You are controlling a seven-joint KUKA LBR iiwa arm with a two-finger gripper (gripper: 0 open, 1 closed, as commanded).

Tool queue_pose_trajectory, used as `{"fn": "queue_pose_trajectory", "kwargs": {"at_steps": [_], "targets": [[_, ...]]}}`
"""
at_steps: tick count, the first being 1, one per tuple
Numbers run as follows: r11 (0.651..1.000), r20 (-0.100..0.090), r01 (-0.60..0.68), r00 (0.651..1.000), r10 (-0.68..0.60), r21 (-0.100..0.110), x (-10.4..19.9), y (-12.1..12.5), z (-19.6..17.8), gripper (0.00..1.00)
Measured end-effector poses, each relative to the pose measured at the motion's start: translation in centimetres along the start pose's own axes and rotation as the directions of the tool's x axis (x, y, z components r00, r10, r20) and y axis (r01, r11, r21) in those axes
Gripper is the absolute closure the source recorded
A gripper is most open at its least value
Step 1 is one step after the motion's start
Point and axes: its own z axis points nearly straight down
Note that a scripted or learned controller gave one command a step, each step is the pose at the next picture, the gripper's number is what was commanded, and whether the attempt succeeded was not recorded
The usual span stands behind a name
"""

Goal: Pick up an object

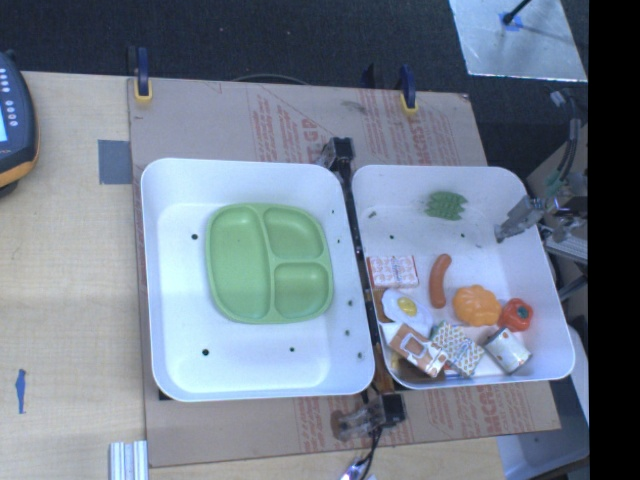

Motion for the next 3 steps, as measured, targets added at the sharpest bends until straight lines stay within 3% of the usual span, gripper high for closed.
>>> {"fn": "queue_pose_trajectory", "kwargs": {"at_steps": [1, 2, 3], "targets": [[1.000, -0.002, 0.005, 1.000, -0.005, 0.005, 3.8, 3.4, 12.2, 0.00], [1.000, 0.002, 0.003, 1.000, -0.003, 0.000, 5.1, 5.4, 17.4, 0.00], [1.000, -0.001, -0.001, 1.000, 0.001, 0.005, 4.3, 1.6, 17.3, 0.00]]}}
